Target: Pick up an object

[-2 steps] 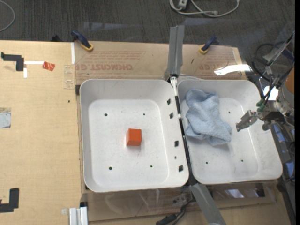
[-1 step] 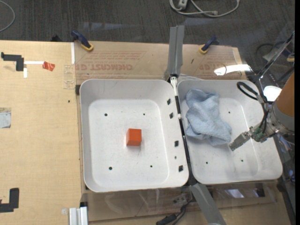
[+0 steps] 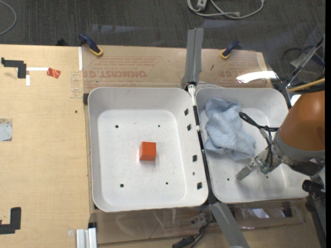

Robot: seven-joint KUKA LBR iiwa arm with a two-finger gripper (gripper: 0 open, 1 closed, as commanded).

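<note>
Gripper (image 3: 247,171) is hanging in right bin (image 3: 234,190), finger state unclear. Crumpled light-blue cloth (image 3: 226,129) is lying just beside it; orange-red block (image 3: 148,151) is sitting in left bin (image 3: 103,138).

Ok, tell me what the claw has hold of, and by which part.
Nothing is seen held: the claw hangs over the right bin, just below the blue cloth, with nothing between its tips.

bins (image 3: 103,154): smooth white plastic, slight sheen | cloth (image 3: 225,128) in right bin: soft, crumpled pale-blue fabric | block (image 3: 148,151) in left bin: matt orange-red | bench (image 3: 36,154) left of bins: matt pale wood | sheet (image 3: 134,68) behind bins: brown cardboard, printed
</note>
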